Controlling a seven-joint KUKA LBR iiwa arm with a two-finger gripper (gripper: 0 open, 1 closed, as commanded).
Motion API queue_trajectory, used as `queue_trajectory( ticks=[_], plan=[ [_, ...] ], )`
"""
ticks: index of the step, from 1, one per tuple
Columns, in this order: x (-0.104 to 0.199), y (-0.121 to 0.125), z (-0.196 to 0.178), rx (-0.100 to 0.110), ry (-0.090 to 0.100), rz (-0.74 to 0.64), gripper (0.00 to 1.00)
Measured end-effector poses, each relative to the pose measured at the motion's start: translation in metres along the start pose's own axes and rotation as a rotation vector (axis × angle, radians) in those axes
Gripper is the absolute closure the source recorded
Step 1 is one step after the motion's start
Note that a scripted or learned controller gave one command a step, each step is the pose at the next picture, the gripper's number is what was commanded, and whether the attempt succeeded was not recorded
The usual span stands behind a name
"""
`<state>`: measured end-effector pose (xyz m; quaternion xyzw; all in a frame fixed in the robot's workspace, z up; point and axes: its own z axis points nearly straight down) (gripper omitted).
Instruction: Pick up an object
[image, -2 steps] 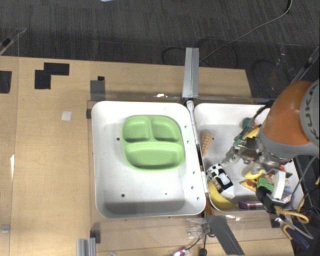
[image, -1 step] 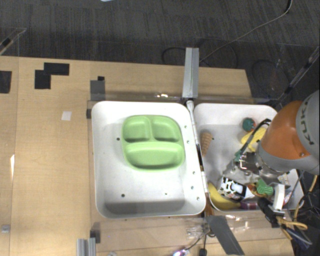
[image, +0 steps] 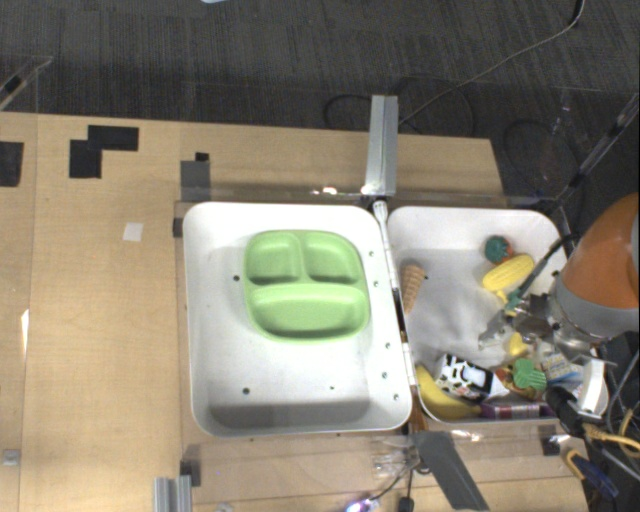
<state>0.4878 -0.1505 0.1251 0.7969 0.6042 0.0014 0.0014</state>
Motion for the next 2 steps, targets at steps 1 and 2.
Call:
queue_trajectory(
  ticks=[1, 2],
  plan=[
    [-0.019, 0.050, 0.035, -0.008, 0.001, -0.149, 0.00],
    [-0.016, 0.053, 0.023, -0.014, 0.004, -0.153, 1.00]
  ],
)
